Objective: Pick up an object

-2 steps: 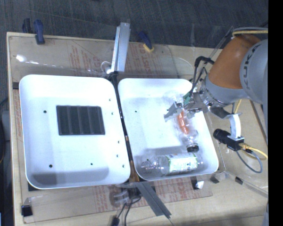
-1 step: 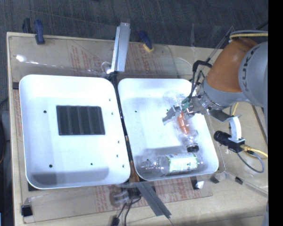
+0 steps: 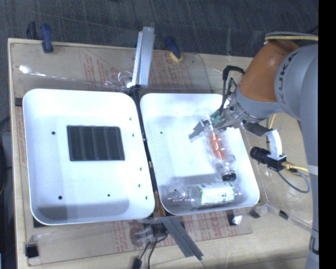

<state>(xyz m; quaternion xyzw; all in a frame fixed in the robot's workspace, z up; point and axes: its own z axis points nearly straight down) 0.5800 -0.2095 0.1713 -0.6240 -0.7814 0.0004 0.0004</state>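
The tool [image 3: 208, 126] is down at the orange bottle [image 3: 218, 148] in the right bin [image 3: 168, 150], grip unclear; nothing looks lifted yet.

Dark carpet [image 3: 73, 4] (wooden bench [image 3: 89, 245])

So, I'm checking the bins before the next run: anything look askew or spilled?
Nothing spilled. Two clear bottles lie on their sides in the right bin: one with an orange label under the gripper, one with a white label along the near wall.
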